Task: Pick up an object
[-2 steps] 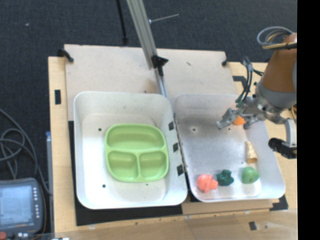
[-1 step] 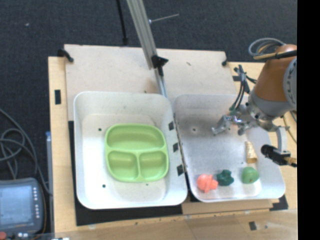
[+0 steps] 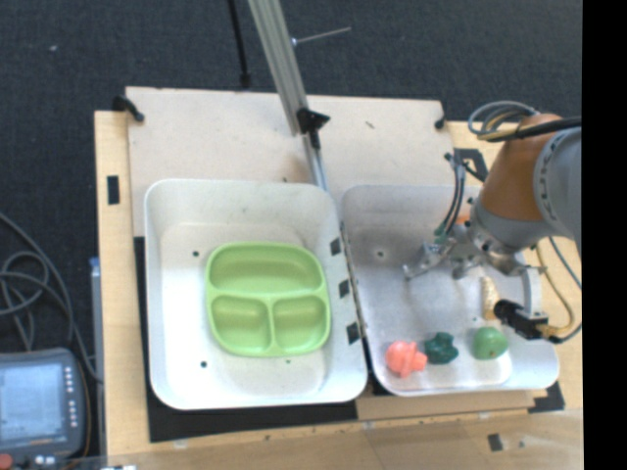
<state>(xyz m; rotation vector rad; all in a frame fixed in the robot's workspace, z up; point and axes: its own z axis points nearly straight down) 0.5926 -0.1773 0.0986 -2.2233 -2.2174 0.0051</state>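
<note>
An orange-pink toy (image 3: 405, 357), dark green toy (image 3: 442, 348) and green ball (image 3: 489, 342) line the right bin's (image 3: 387, 223) near edge. The end effector (image 3: 438, 259) hovers above them, grip state unreadable. A green divided plate (image 3: 266, 298) fills the left bin (image 3: 176, 262).

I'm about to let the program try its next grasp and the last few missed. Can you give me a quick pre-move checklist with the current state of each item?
1. Targets available: ok. A pink toy, a dark green toy and a green ball lie along the right bin's near edge.
2. Gripper over the right bin: ok.
3. Gripper above a target: not ok; it sits farther back than all three.
4. Finger state: cannot tell.
5. Targets well spaced: not ok; pink and dark green toys touch.
6. Left bin: ok; green divided plate lies flat.
</note>
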